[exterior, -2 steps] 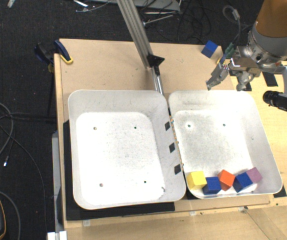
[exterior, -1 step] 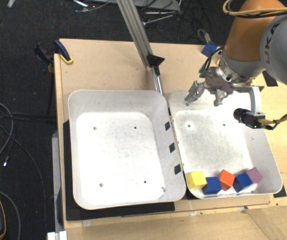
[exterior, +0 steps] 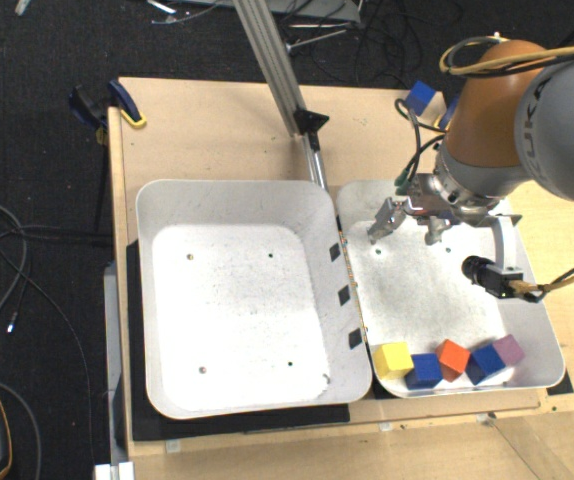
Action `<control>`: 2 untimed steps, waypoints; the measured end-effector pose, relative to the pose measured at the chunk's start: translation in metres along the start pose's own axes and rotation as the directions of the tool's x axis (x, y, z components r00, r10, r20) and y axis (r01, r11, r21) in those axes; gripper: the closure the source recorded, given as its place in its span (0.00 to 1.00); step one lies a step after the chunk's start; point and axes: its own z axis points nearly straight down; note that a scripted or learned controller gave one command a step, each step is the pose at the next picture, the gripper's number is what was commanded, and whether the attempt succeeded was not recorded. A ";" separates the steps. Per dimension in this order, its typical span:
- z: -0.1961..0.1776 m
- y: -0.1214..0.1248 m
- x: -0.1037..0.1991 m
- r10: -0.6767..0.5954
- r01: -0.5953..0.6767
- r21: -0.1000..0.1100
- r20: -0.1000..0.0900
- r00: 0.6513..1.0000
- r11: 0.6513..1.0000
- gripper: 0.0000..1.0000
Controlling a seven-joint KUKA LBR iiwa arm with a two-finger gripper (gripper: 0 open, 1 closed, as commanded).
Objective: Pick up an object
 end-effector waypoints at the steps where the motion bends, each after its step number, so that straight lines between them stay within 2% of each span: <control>1: -0.070 -0.049 -0.017 0.001 -0.001 -0.012 0.001 1.000 1.000 0.00; 2: -0.003 -0.040 0.024 -0.001 0.001 -0.007 0.000 1.000 1.000 0.00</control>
